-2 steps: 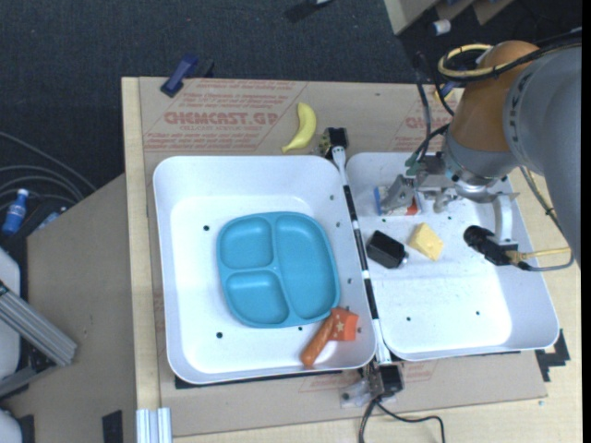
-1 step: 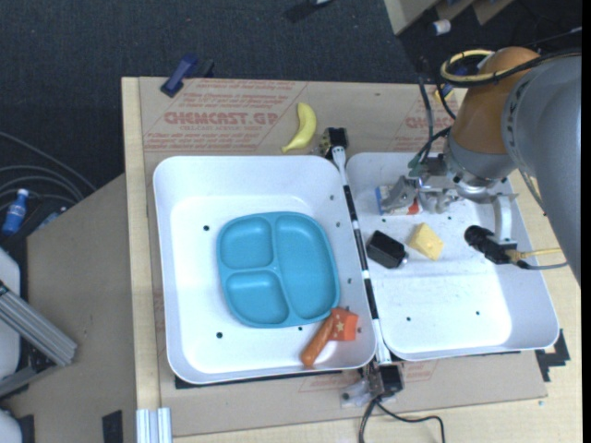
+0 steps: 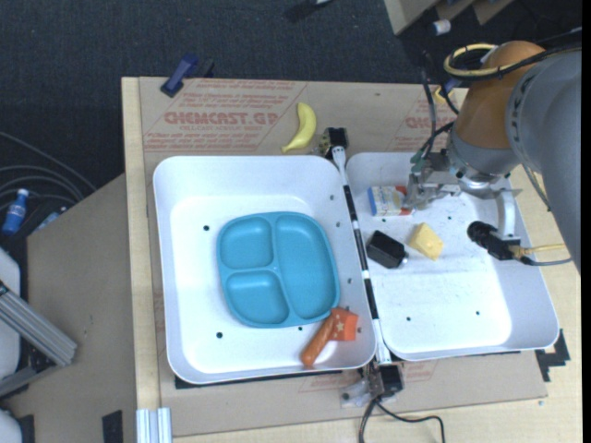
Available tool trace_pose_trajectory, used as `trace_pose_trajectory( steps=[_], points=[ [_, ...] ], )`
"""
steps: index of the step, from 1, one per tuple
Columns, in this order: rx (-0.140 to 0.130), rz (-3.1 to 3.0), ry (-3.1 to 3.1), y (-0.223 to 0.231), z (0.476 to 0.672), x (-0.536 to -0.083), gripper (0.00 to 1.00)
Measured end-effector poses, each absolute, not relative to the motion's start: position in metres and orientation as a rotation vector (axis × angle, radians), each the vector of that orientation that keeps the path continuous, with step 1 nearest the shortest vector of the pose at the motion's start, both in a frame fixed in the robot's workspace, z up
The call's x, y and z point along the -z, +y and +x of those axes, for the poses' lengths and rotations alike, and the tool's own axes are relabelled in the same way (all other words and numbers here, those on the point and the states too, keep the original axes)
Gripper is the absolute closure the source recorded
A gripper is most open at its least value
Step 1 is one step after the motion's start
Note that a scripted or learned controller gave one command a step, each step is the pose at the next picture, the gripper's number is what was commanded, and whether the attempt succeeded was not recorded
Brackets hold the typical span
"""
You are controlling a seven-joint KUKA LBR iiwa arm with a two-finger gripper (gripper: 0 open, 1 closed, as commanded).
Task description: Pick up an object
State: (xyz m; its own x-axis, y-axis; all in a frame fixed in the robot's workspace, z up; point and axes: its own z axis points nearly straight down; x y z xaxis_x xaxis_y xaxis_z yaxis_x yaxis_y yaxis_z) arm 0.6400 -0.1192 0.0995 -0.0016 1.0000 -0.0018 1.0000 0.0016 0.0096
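Observation:
In the right bin [image 3: 480, 326], my gripper [image 3: 417, 190] is low over the back left part. A small white packet with blue and red marks [image 3: 386, 199] lies just left of it, close to or touching it. A yellow wedge [image 3: 426, 241] sits a little in front of the gripper. Left of the wedge, a black block [image 3: 385, 248] rests near the bin's left wall. I see nothing between the gripper's tips.
The left bin [image 3: 185, 275] holds a blue divided plate [image 3: 275, 268] and an orange carrot-like piece [image 3: 329, 335] at its front right corner. A banana [image 3: 301, 127] lies on the bench behind the bins. A blue item [image 3: 179, 76] sits at the bench's far left edge.

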Motion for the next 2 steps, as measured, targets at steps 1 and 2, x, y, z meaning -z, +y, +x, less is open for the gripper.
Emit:
trace_pose_trajectory(
  steps=[1, 2],
  points=[
    [-0.008, 2.214, 2.218, -0.119, 0.64, -0.099, 0.0],
    [0.0, 2.222, 2.22, -0.101, 0.559, -0.085, 0.0]
  ],
)
